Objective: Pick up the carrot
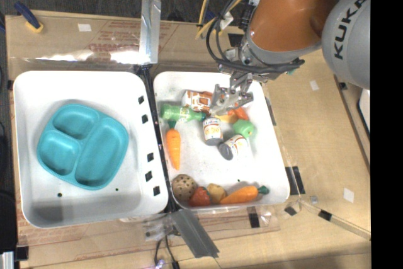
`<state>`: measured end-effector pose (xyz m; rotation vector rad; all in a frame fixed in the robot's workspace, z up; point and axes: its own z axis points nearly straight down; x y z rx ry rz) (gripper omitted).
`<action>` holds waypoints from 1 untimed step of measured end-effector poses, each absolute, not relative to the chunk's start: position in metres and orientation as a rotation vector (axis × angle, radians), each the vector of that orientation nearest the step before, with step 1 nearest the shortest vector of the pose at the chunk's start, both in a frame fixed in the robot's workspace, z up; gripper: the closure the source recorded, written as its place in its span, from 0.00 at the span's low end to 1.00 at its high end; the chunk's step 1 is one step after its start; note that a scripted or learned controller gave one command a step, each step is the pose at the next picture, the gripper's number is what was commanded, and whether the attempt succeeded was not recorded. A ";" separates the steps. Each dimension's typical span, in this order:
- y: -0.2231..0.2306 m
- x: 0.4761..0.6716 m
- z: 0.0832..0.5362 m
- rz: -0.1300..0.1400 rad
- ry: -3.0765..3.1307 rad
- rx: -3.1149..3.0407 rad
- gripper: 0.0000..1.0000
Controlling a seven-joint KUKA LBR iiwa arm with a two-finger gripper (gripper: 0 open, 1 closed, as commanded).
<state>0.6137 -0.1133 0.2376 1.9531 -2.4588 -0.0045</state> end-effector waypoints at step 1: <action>-0.082 0.657 0.242 0.000 -2.458 1.961 1.00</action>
